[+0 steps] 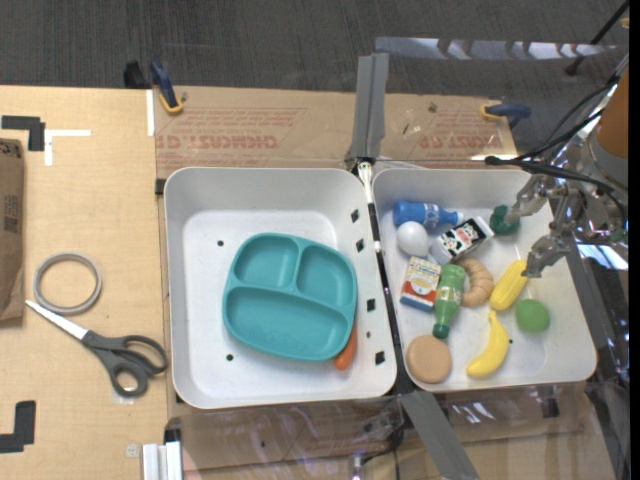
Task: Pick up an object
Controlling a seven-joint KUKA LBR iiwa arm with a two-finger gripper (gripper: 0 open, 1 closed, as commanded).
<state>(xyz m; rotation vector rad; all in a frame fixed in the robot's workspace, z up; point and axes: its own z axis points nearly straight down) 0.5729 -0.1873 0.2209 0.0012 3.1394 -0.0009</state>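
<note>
Hovering with wide fingers, the gripper [533, 230] holds nothing above the right bin [570, 368]. Toys like the corn [508, 284] crowd together, so it could knock one away.

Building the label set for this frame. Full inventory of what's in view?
tray: 1, teal, three compartments, left bin
carrot: 1, orange, left bin, at the tray's lower right edge
bottle: 1, blue, right bin, top
ball: 1, white, right bin
carton: 1, black and white, right bin
box: 1, red and white, right bin
green bottle: 1, right bin, middle
bananas: 2, yellow, right bin
round fruit: 1, green, right bin
disc: 1, tan, right bin, front
scissors: 1, grey handles, bench left
tape roll: 1, grey, bench left
tool: 1, metal, over the right bin's right side
</note>
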